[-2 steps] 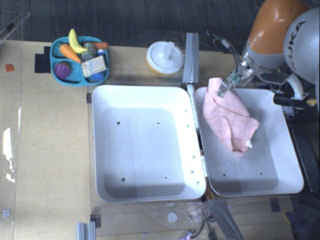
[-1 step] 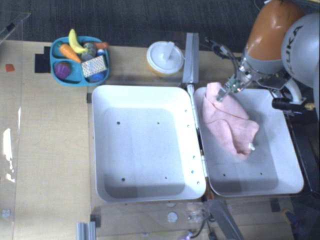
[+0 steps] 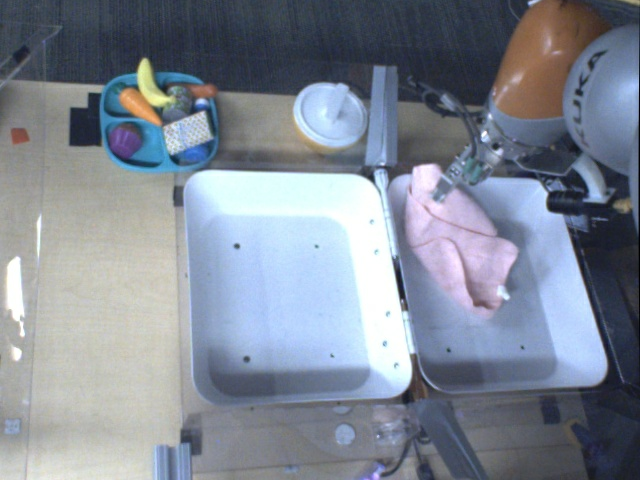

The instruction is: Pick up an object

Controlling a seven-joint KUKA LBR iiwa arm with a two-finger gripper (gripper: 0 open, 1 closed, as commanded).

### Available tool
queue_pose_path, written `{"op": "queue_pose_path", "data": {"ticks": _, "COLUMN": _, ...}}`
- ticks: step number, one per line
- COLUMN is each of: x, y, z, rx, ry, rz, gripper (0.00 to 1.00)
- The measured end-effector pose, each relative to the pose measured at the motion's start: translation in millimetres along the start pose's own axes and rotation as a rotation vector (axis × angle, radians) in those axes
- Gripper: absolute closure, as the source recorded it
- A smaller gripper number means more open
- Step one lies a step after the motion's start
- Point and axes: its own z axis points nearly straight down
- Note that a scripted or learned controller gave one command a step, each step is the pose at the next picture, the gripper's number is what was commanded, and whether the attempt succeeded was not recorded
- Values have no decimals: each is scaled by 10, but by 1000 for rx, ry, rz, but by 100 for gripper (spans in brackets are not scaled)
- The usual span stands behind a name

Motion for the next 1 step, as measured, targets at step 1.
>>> {"op": "queue_pose_path", "data": {"ticks": 1, "x": -53, "y": -489, "z": -362, "rx": -2, "ry": -4, "rz": 17, "gripper": 100}}
